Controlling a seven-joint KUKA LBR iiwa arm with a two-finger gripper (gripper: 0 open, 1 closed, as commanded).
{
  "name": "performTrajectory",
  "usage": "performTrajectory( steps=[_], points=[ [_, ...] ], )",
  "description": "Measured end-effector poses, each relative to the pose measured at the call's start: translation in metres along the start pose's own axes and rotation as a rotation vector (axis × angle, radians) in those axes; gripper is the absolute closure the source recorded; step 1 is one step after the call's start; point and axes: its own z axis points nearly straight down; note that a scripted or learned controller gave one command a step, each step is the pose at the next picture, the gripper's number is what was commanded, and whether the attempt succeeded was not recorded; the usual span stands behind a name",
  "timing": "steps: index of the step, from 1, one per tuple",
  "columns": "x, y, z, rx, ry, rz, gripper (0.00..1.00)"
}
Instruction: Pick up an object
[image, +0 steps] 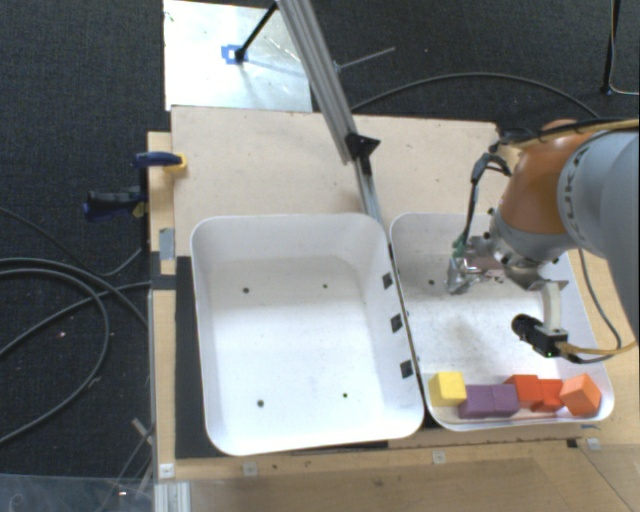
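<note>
Several blocks lie in a row along the front wall of the right bin (415, 232): a yellow block (448, 387), a purple block (489, 401), a red block (534, 391) and an orange block (581, 396). My gripper (460, 274) points down over the bin's rear left part, well behind the blocks and apart from them. I see no object at its tip. The grey arm with its orange band (545, 180) reaches in from the right.
The left bin (215, 232) stands beside the right one; their walls meet in the middle. A slanted metal pole (330, 85) crosses the bench behind the bins. A blue clamp (150, 160) sits at the bench's left edge.
</note>
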Motion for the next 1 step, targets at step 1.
performTrajectory(
  steps=[1],
  points=[
    [-0.0389, -0.0577, 0.0247, 0.003, -0.005, 0.015, 1.00]
  ],
)
